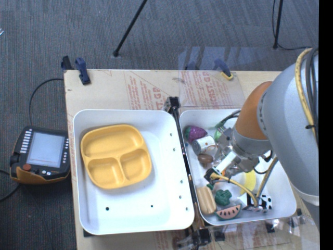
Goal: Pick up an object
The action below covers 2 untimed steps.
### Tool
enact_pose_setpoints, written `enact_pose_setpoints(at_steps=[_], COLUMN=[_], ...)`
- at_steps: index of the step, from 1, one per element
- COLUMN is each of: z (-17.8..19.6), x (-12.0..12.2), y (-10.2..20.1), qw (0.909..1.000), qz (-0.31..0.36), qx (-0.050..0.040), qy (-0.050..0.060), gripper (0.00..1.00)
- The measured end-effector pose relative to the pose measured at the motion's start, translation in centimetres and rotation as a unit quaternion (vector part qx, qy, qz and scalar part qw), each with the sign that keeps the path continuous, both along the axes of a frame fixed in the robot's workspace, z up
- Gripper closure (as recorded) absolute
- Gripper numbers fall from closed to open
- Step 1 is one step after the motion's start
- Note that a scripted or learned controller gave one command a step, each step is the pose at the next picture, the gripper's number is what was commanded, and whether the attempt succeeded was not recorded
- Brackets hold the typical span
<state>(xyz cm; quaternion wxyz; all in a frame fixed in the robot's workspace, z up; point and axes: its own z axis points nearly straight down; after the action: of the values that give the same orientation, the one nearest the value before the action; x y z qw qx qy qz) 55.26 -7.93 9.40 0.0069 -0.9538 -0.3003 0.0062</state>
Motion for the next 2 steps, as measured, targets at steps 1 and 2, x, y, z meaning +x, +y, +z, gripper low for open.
enact_pose_setpoints(at_steps=[1, 2], z=[10.8, 12.5], x=[2.4, -0.3], y=[7.6, 11.1], qw=[0.9955, 0.9887], qz=[-0.094, -0.15], qx=[-0.0024, -0.0045], qy=[-0.008, -0.002], gripper=[1.0, 1.0])
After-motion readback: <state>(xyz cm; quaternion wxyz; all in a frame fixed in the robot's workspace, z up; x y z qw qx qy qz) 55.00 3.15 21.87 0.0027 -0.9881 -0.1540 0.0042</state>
